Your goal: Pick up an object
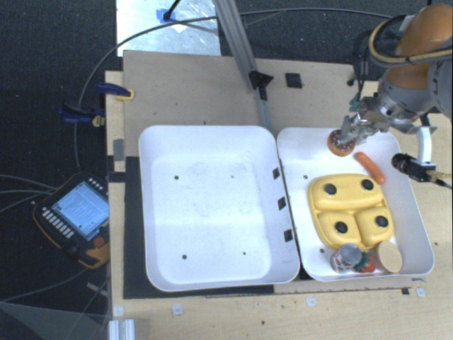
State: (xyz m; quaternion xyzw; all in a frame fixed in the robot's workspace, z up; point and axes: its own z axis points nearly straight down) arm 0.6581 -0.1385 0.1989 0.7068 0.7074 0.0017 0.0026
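Note:
The right bin holds a large yellow plastic piece with black dots, an orange sausage-shaped toy and a small round brown object near the bin's far edge. My gripper hangs at the bin's far side, directly over the round brown object and touching or almost touching its top. Whether the object is gripped cannot be made out. At the bin's near right corner lie a grey cup-like item, a small red and green piece and a tan disc.
The left bin stands beside the right one, with black clips along the shared rim. A grey pole rises at the back. A tablet pendant lies off the bench to the left, among cables.

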